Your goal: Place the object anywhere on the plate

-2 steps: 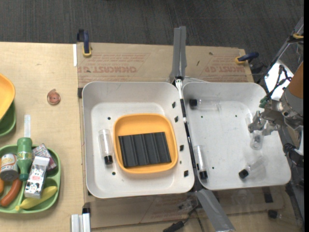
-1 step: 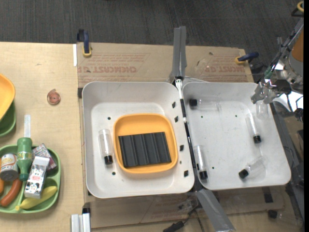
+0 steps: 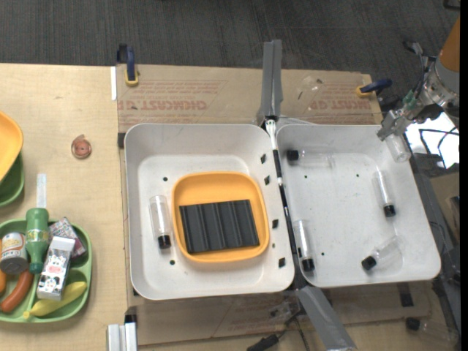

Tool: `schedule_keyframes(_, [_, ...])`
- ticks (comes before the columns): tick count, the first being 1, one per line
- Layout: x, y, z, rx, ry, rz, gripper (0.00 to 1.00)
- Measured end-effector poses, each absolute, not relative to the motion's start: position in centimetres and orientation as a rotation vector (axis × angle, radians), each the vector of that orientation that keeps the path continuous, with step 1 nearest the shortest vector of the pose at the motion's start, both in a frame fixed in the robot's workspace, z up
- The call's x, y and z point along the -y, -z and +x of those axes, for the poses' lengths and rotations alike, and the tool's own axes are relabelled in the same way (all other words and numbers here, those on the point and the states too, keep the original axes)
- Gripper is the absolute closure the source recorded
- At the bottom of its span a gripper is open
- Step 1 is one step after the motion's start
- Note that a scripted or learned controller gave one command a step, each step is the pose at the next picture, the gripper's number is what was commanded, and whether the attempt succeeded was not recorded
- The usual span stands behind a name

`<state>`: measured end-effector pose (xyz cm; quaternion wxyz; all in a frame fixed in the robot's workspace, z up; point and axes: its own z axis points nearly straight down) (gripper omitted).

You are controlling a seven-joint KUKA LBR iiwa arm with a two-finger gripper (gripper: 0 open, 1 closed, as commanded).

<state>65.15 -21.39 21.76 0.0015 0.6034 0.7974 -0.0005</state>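
Observation:
An orange plate (image 3: 218,188) lies in the left bin (image 3: 139,167). A dark grey ribbed block (image 3: 219,225) rests flat on the plate, covering most of its middle. A clear tube with a black cap (image 3: 159,221) lies on the bin floor just left of the plate. My gripper (image 3: 395,125) hangs over the far right corner of the right bin (image 3: 344,218), well away from the plate. A faint clear tube (image 3: 399,148) shows just below it; I cannot tell whether it is held.
Several clear black-capped tubes lie in the right bin: one by the left wall (image 3: 302,244), one at the right (image 3: 384,193), one at the front right (image 3: 380,257), one at the back left (image 3: 306,156). A green tray of toy food (image 3: 44,273) stands far left.

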Motion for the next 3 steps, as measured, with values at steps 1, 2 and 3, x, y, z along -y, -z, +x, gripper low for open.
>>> schedule_keyframes(1, [21.4,-21.8,65.2,-2.503,0.001,1.894,0.00])
schedule_keyframes(2, [12.2,-17.2,58.7,-2.369,0.004,2.066,0.00])
schedule_keyframes(3, [14.4,-20.1,65.9,-2.595,0.001,1.764,0.00])
